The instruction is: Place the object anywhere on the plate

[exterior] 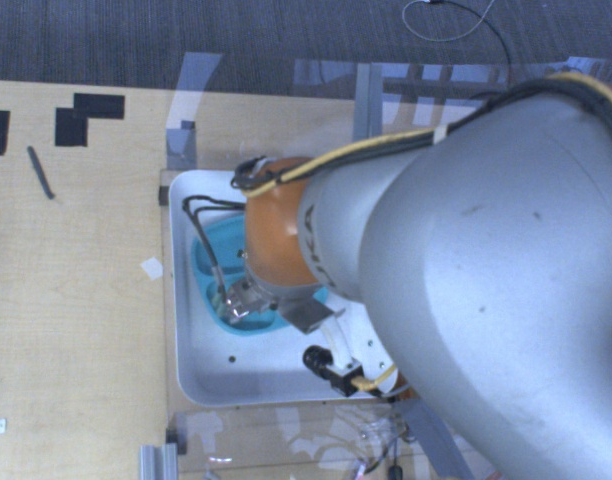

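A teal plate (208,258) lies in the left part of the white bin (191,373), and the arm covers its right half. My gripper (230,309) hangs low over the plate's near rim, below the orange band (271,238) of the wrist. The wrist hides whatever may be held, so I cannot make out the object. The grey arm (466,268) covers the bin's right side.
Left of the bin, the wooden bench carries black tape marks (86,116), a thin dark stick (39,172) and a small white tag (151,266). A small orange bit (407,394) peeks out under the arm by the bin's near edge. Dark carpet with a cable (456,18) lies beyond.
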Robot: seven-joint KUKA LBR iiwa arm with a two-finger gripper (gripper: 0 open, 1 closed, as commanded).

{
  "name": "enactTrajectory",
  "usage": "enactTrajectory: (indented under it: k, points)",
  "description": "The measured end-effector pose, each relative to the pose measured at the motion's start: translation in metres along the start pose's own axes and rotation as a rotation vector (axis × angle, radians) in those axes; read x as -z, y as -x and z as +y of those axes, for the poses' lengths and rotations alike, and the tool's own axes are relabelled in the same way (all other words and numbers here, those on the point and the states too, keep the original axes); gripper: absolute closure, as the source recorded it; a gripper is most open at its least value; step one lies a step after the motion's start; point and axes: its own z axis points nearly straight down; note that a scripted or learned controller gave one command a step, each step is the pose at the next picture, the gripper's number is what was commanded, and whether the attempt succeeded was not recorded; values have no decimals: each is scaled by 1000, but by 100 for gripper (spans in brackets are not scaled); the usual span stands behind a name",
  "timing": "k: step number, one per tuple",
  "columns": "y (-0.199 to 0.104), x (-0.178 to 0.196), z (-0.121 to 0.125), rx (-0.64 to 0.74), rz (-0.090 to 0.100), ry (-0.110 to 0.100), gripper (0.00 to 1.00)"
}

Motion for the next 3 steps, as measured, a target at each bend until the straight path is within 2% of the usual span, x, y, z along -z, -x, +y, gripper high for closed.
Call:
enactTrajectory:
  k: [1, 2, 3]
  points:
    - [26, 19, 34, -444, 6, -26, 100]
    - [31, 85, 83, -443, -4, -15, 100]
    - [45, 2, 116, -535, -5, -17, 100]
